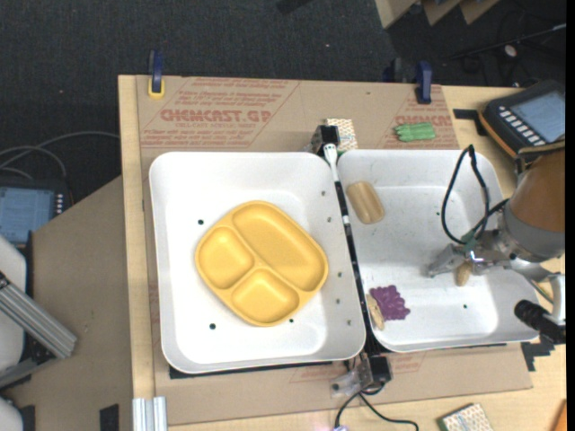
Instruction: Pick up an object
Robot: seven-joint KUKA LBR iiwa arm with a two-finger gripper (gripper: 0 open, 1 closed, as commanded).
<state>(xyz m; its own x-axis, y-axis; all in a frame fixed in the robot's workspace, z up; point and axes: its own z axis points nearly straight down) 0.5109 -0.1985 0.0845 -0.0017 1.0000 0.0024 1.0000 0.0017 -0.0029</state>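
Two small things are lying near the hand [460, 268], whose grip I cannot tell; the purple bunch [389, 303] looks light, soft, best pinched mid-cluster.

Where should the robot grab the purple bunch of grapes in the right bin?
Probably across the middle of the purple bunch of grapes, coming straight down from above. It lies flat and low on the floor of the right bin, close to the left wall, so a side approach looks cramped. Closing the fingers across its narrower width seems the safest hold.
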